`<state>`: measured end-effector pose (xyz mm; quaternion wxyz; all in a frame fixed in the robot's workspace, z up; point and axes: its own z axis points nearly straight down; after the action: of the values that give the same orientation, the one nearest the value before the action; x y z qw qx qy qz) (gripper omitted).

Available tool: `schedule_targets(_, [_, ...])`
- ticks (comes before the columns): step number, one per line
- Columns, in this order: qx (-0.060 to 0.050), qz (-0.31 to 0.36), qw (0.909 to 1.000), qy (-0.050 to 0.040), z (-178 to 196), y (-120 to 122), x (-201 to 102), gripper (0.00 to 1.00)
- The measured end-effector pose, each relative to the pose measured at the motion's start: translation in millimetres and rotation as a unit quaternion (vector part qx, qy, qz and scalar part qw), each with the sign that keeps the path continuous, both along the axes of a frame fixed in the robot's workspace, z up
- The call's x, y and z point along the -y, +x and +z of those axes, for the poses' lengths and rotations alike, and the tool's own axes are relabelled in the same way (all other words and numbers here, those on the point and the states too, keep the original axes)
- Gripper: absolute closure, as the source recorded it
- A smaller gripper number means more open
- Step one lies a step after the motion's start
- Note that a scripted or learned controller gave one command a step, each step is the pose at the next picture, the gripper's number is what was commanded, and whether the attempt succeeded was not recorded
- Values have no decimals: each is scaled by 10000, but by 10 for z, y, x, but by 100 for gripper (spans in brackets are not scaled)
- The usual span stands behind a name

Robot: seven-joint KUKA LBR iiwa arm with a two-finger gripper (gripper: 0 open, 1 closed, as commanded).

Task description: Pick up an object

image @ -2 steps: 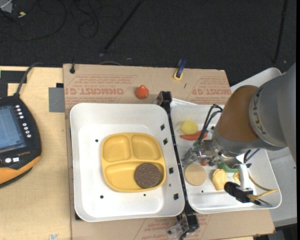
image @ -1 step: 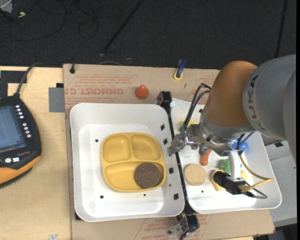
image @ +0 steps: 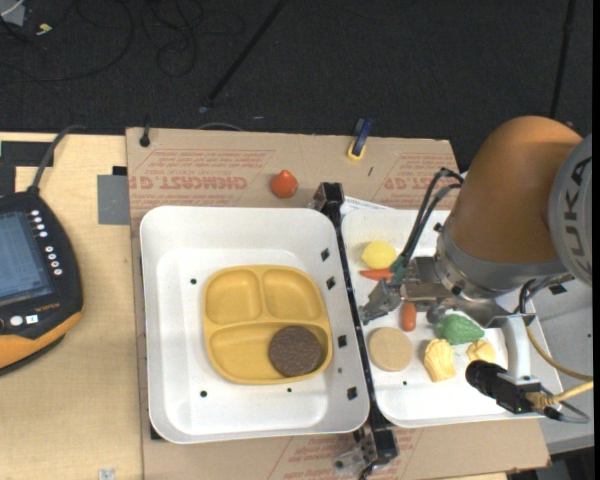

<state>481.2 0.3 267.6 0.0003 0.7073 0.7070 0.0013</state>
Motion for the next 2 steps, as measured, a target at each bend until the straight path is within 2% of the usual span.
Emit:
schedule_targets(1, [-66, -17, 10000, -8, -853, -78, 299, 0])
schedule_targets(2, [-4, 13, 10000, 0, -325, -48, 62, 0])
